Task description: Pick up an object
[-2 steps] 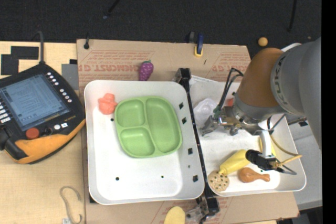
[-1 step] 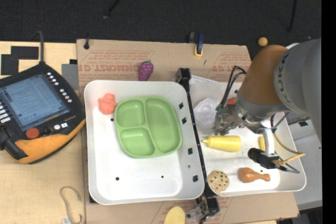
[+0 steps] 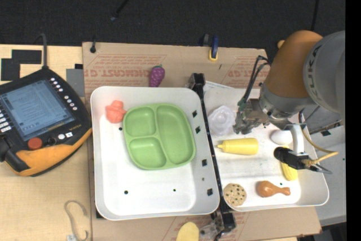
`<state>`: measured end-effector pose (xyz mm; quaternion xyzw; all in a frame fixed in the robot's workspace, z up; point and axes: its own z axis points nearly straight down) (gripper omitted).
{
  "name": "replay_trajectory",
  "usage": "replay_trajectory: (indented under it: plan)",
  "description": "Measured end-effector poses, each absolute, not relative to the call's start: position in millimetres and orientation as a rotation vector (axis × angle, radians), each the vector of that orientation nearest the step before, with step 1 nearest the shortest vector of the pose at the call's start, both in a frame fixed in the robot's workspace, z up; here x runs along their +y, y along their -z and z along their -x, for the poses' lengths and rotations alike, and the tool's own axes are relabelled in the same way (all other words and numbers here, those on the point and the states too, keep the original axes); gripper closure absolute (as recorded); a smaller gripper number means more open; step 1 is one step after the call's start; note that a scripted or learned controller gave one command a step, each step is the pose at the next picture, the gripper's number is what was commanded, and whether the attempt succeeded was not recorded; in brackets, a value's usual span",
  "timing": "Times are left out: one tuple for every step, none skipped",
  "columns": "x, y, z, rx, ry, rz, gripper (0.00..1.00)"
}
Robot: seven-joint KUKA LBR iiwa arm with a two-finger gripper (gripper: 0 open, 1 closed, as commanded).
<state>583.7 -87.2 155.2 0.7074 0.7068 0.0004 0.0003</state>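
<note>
The gripper point(image 3: 246, 124) is seen low in the right bin point(image 3: 316, 196), just above the yellow bottle point(image 3: 239, 147). Whether it is released or clenched cannot be told.

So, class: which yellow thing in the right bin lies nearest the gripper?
The yellow squeeze bottle, lying on its side just below the gripper; the banana lies farther right.
</note>
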Motion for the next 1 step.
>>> replay_trajectory:
  plan:
    - [-87.6, -218.3, -587.0, 2.220, -0.004, -2.220, 1.00]
